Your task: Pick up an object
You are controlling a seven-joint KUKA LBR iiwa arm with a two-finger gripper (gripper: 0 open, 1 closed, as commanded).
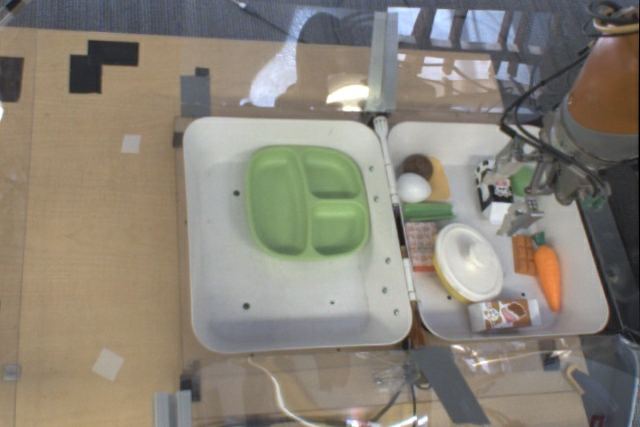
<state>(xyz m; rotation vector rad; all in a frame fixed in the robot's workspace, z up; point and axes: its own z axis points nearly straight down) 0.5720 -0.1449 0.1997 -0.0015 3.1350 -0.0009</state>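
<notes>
The divided green plastic tray (306, 201) is looking matt, the smooth white plastic bins (215, 245) faintly glossy, the pale wooden bench (90, 245) dull.

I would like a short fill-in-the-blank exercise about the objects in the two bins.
1. The green divided plate lies in the ____ bin.
2. The carrot has the colour ____.
3. The white egg lies in the ____ bin.
4. The hand hangs above the ____ bin.

Missing words: left; orange; right; right
</notes>
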